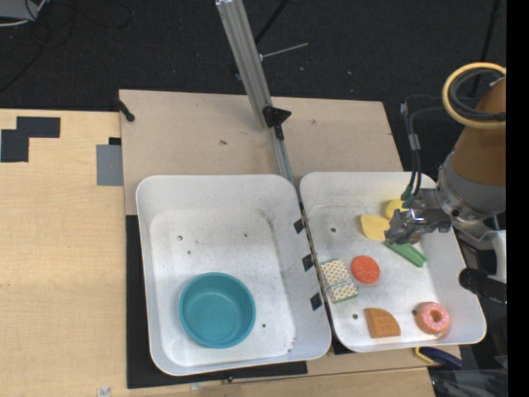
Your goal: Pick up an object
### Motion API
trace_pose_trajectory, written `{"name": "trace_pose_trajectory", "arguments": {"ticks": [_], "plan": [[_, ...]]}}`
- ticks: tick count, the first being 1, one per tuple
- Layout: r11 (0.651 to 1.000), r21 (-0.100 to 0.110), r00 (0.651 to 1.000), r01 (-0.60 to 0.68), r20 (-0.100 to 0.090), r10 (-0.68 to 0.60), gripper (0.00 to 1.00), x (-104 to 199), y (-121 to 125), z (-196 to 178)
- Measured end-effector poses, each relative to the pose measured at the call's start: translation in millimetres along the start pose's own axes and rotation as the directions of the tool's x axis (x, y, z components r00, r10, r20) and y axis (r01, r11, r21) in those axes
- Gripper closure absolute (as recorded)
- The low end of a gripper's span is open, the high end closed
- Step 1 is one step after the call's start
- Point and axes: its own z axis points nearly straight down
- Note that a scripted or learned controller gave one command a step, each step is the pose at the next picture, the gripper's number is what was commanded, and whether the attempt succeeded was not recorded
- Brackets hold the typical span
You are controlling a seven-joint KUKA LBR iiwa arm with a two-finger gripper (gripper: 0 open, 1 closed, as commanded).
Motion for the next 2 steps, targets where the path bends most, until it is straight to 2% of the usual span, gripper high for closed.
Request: {"name": "trace_pose_trajectory", "arguments": {"ticks": [1,2], "plan": [[1.000,-0.001,1.000,0.000,0.000,0.000,1.00,41.9,1.5,3.6],[1.000,0.000,1.000,0.000,0.000,0.000,1.00,101.5,1.8,7.5]]}}
